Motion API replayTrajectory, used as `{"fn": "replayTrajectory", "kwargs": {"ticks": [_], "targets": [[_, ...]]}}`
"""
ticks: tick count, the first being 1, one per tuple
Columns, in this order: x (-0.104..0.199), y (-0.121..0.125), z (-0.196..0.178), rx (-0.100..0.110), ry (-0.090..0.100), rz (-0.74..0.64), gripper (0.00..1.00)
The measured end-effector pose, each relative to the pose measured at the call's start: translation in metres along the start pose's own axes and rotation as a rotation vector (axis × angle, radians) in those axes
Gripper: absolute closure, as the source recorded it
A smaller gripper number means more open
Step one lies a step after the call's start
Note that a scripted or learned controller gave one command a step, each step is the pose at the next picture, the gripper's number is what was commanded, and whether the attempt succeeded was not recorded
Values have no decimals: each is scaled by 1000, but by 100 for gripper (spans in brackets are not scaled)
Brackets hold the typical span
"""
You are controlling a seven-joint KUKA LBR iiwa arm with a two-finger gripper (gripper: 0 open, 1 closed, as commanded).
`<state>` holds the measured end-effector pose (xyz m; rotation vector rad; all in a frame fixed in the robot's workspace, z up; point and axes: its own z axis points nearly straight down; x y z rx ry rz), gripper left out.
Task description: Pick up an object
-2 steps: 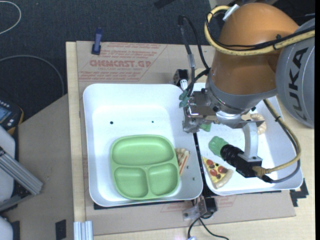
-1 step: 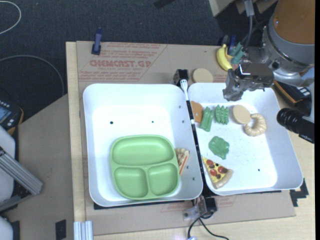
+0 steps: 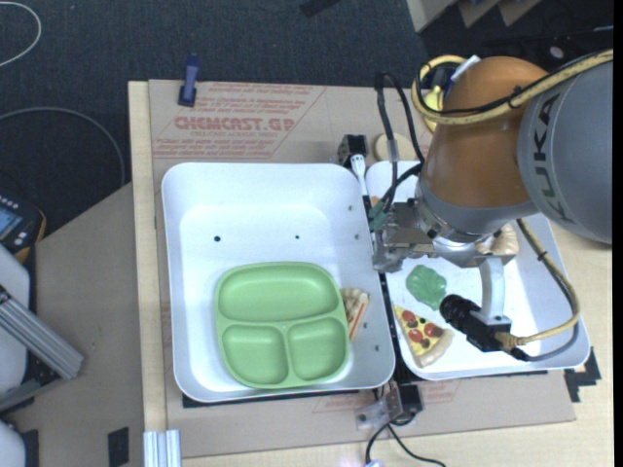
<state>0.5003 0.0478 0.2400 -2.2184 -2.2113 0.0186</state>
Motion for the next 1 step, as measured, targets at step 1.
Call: {"fn": "replayTrajectory", "kwargs": {"ticks": [1], "targets": [[18, -23, -171, -35, 7, -7, 100]]}}
